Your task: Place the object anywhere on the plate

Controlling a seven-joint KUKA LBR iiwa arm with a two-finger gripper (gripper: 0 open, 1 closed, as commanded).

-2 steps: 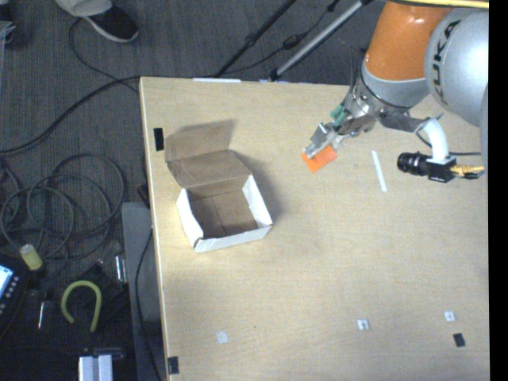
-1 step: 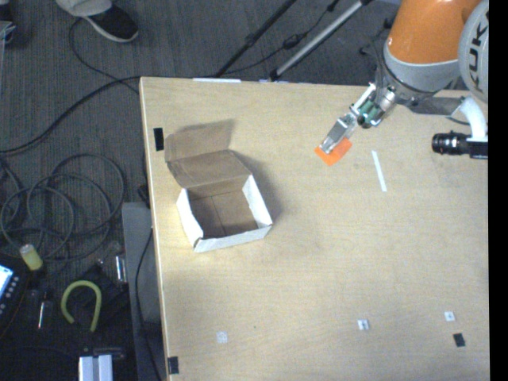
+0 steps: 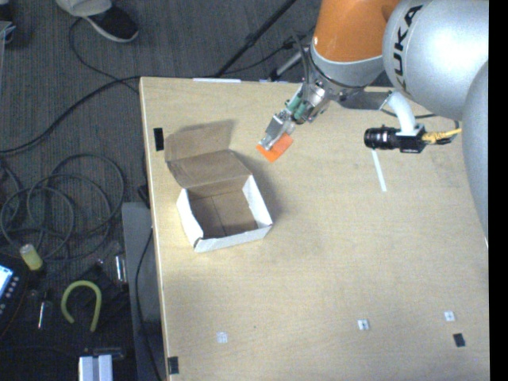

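My gripper [image 3: 279,137] is hanging over the tan bench top [image 3: 333,260], upper middle of the camera view, fingers pinching a small orange block [image 3: 274,151] at the tips. The block is showing between them, tilted, just right of the open cardboard box [image 3: 222,213]. The box is sitting on the bench's left part, white outside, brown inside, its flaps [image 3: 202,153] folded back toward the far edge. My orange wrist band [image 3: 349,22] is filling the top, grey arm [image 3: 444,46] coming in from the right. A black cylinder [image 3: 389,139] is sticking out beside the wrist. I can't tell which thing is the plate.
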